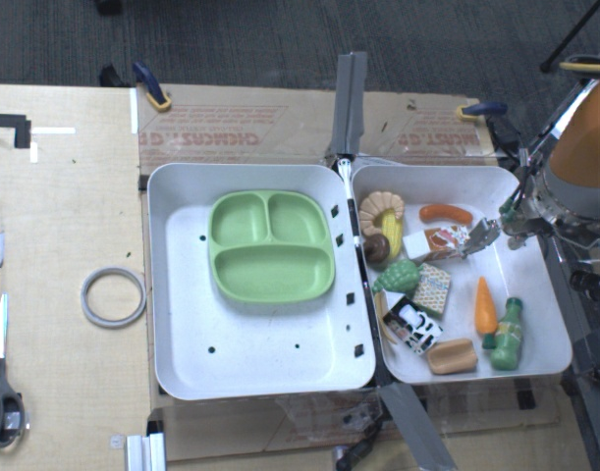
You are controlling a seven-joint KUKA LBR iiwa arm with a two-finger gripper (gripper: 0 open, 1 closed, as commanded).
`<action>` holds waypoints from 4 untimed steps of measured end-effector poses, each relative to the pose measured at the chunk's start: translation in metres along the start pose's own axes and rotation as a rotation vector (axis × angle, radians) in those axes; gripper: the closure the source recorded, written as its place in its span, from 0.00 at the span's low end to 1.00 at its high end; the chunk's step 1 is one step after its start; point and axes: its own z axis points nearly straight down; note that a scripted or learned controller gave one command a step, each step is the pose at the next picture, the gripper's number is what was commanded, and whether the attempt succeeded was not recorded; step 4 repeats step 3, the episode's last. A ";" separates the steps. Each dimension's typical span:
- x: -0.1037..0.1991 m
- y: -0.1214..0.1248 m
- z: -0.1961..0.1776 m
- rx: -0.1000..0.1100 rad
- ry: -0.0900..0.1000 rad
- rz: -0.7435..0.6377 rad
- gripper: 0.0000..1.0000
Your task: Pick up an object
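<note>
My gripper reaches in from the right over the right bin, low above the right end of a white and red packet. An orange sausage lies just behind the packet. A carrot and a green bottle lie in front of the gripper, near the bin's right wall. On the left side of this bin are a corn cob, a tan pastry, a green leafy piece, a checkered cracker, a black and white pack and a brown loaf.
The left bin holds a green divided plate. On the bench to the left lie a grey tape ring and scissors. Blue clamps sit behind the bins.
</note>
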 end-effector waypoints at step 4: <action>0.054 -0.079 -0.047 -0.001 -0.001 0.129 1.00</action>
